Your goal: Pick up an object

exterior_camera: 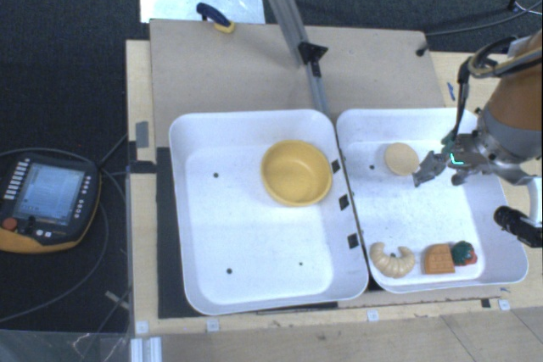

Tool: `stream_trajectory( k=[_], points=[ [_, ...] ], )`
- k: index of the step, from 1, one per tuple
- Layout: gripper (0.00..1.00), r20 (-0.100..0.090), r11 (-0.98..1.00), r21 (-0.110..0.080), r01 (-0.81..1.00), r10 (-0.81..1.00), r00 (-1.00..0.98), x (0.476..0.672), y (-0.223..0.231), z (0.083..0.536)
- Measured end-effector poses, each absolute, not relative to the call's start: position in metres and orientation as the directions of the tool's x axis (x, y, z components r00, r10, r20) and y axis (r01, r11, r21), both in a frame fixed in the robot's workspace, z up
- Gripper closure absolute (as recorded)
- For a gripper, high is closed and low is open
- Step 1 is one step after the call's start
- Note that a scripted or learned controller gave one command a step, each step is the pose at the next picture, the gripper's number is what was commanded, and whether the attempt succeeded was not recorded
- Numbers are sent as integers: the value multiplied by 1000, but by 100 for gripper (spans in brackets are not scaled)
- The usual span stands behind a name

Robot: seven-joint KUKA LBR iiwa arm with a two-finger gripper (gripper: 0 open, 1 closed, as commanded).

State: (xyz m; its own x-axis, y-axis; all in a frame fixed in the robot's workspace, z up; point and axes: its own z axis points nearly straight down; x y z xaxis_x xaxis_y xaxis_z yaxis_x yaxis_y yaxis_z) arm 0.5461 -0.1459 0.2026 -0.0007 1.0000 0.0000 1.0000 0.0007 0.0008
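Hovering just right of the pale round disc [401, 158] in the right white bin [501, 267], the hand [437, 167], grip unreadable, could nudge it away.

The gripper [434, 166] hangs over the right shallow white bin [484, 220], in its upper half. Just to the gripper's left, in the same bin, lies the round tan bun-shaped piece [401, 158], close by its fingertips. Below the gripper, along the bin's near wall, sit three things in a row: the pale curved croissant-shaped piece [393, 259] furthest left, the flat orange square cracker-like piece [439, 258] next, and the small red-and-green round piece [463, 252] touching it on the right. Well to the gripper's left, the left shallow white bin [221, 242] holds the round yellow bowl [295, 172] in its upper right part.
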Motion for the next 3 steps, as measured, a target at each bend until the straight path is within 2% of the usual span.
stream_trajectory(
  k=[1,3],
  points=[
    [0,0,1,1,1000,1000,-1,546,-146,203],
    [0,0,0,-2,1000,1000,0,535,-155,114]
  ],
)
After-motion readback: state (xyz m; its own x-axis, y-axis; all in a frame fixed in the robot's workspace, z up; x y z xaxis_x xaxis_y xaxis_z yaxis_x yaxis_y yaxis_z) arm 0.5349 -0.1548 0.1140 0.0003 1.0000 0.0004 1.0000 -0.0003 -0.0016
